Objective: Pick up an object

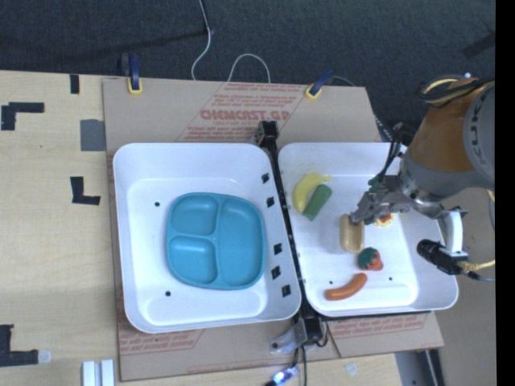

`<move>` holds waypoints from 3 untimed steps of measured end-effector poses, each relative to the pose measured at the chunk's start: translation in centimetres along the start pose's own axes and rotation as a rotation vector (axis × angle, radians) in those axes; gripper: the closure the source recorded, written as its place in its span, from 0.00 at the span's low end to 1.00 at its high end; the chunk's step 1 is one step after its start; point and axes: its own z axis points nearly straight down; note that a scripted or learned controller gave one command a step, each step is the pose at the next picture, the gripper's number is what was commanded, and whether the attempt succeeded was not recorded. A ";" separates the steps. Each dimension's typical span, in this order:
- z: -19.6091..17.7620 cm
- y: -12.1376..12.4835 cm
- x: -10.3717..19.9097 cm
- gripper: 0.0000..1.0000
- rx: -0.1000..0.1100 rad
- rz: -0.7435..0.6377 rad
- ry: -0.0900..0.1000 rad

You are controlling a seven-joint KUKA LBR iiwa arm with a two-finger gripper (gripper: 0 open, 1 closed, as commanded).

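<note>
The grey arm [451, 147] is reached in from the right, its gripper [366, 212] lowered over the right bin [402, 292] just above a tan object [352, 234]; finger opening cannot be told.

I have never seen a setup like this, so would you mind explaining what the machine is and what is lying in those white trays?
This is one picture from a camera fixed above a bench, looking down at a slant. The grey arm with the orange band is a robot reaching in from the right. Its gripper hangs over the right bin, just above a tan piece; whether it grips anything is unclear. That bin also holds toy food: a banana, a green piece, a strawberry and a sausage. The left bin holds a blue divided plate.
</note>
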 end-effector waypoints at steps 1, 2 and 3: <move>-4.8 -0.7 -0.5 1.00 -0.002 0.000 -0.001; -9.1 -0.8 -0.7 1.00 -0.002 -0.001 -0.001; -7.7 0.4 4.3 1.00 0.003 -0.004 0.001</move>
